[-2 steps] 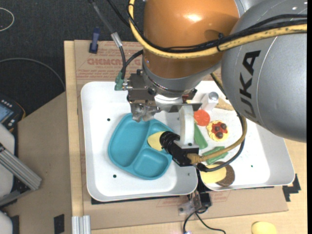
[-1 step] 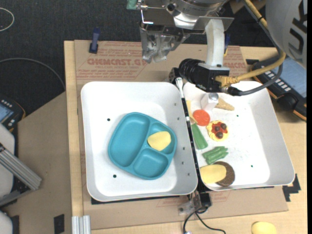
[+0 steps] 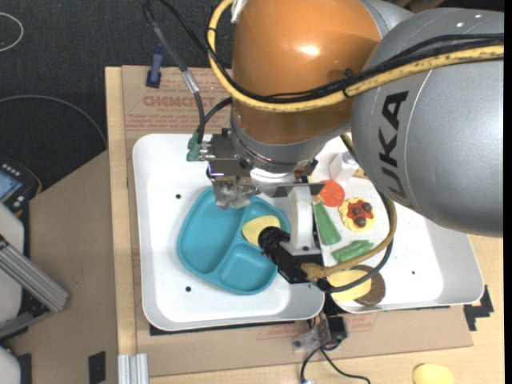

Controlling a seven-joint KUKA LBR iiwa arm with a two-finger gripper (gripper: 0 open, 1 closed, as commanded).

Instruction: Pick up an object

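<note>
**Gripper low over the blue tray**

The gripper (image 3: 232, 192) sits at the far rim of one blue divided tray (image 3: 210, 242) in the left bin (image 3: 156, 214); finger spacing cannot be told. The right bin (image 3: 448, 270) holds one red ball (image 3: 332, 193) and two green sticks (image 3: 325, 223).

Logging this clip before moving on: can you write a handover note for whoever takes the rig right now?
Hand: low in the left bin, over the blue tray's upper edge; grip state not readable.
Things: blue tray with a yellow piece in the left bin; red ball, green pieces and a small pizza toy in the right bin.
Done: nothing visibly lifted.
Left: secure one object and raise it.
</note>
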